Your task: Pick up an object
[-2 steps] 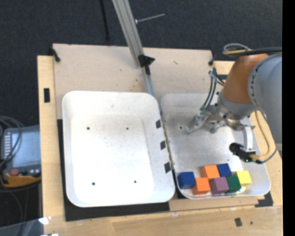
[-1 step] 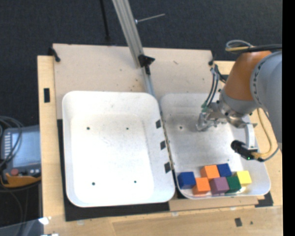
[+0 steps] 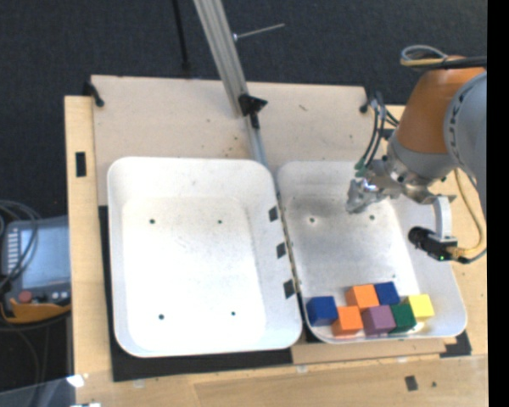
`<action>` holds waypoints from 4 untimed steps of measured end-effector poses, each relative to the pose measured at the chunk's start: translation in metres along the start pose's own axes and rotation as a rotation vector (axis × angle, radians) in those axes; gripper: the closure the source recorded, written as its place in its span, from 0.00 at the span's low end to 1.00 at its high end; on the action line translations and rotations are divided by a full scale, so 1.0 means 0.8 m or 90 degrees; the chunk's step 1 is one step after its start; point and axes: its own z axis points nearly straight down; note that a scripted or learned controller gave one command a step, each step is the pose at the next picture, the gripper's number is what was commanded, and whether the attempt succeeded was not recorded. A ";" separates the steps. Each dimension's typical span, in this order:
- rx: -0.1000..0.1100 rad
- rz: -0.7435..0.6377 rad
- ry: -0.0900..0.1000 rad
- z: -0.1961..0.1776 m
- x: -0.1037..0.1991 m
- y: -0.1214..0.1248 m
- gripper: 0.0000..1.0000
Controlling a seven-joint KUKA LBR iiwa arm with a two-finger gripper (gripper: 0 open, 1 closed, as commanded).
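Arm (image 3: 437, 125): reaching in from the right. Gripper (image 3: 359, 195): hanging over the far part of the right bin (image 3: 339, 236); grip state cannot be told. Blocks (image 3: 369, 308): blue, orange, purple, green and yellow, sitting clustered at that bin's near edge, well apart from the gripper. Left bin (image 3: 195, 253): lying alongside.

Bench and surroundings, seen from above.
We note a pale wooden bench (image 3: 195, 117) on dark carpet (image 3: 68, 24), a slanted aluminium rail (image 3: 220, 41) crossing its far edge, and a small screened device (image 3: 36, 261) with cables at the left.
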 end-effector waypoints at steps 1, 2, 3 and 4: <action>-0.001 0.003 -0.001 -0.073 -0.012 -0.003 1.00; 0.002 0.001 0.000 -0.079 -0.012 -0.001 1.00; 0.004 -0.002 0.001 -0.078 0.064 0.006 1.00; 0.006 -0.001 0.001 -0.070 0.127 0.015 1.00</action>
